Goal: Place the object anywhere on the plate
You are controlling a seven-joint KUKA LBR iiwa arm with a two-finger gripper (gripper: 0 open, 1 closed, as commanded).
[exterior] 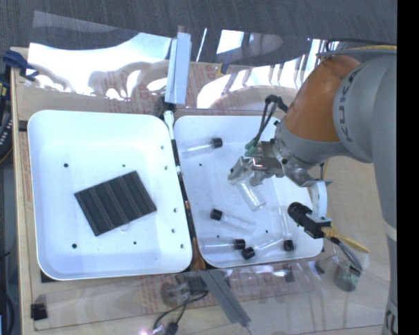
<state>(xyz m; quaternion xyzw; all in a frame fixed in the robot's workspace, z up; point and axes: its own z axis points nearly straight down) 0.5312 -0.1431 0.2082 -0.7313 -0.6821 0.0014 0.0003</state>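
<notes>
In the camera view the dark ribbed plate (116, 202) lies flat in the left bin (49, 128), turned at a slant, presumably set there as the drop target. The clear vials with black caps lie scattered in the right bin (195, 128), loose for picking. The tool (246, 174) hangs over that bin's middle, and whether it is wide or narrow cannot be told. Just below it lies a clear vial (252, 196), likely the object aimed at; its long axis runs diagonally from upper left to lower right. Another vial (203, 146) lies near the bin's top.
</notes>
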